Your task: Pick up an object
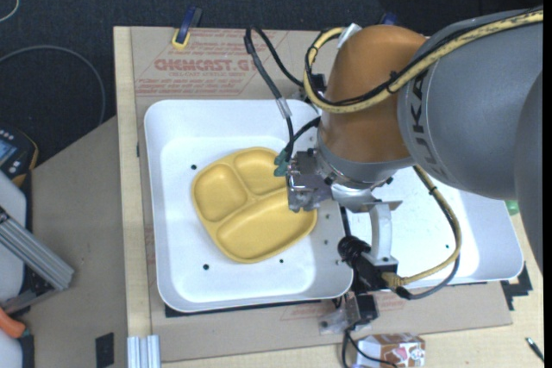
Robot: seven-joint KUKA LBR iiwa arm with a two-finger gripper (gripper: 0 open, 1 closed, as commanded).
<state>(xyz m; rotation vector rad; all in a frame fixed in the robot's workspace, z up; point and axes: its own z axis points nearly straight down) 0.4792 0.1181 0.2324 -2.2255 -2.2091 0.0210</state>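
cables (405, 276) are hanging nearest you below the wrist, and just beyond them the gripper (297, 190) is sitting at the right rim of the yellow divided plate (246, 202), which is lying in the left bin (172, 185). you cannot tell whether its pincer is wide or narrow, since the wrist is hiding it. you are better off catching the raised rim squarely and lifting slowly, because a shallow plate is likely tipping from an edge grip.

Two white bins (164, 211), one yellow divided tray (246, 207)
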